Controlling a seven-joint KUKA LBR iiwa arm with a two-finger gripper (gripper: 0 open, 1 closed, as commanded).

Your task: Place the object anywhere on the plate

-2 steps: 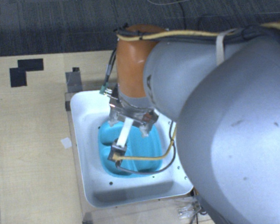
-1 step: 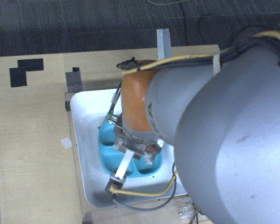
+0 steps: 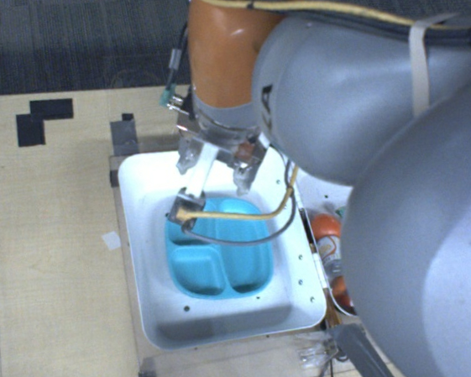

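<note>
Since the job ends on the plate (image 3: 203, 272), it makes sense that the gripper (image 3: 217, 165) hangs over the left bin (image 3: 147, 261), just above the plate's far rim. Below and to the left of the gripper, the bin wall keeps the blue, divided plate from sliding. The plate lies flat on the bin floor and its compartments look bare.

At the plate's near-left rim, just below the gripper, sits a small dark piece (image 3: 185, 208) where a yellow cable (image 3: 239, 215) ends. I cannot tell whether it is a loose object or part of the cable.

The fingers (image 3: 188, 157) stand spread, and only white bin shows between them, so the gripper is released and carries nothing.

To the gripper's lower right, across the bin wall, orange things (image 3: 326, 225) lie in the right bin (image 3: 305, 191), half hidden by the arm. The task's object is probably one of these, well apart from the plate. If so, the pick is not yet done and the gripper would have to go there first, since a spread pose over the plate achieves nothing by itself.
</note>
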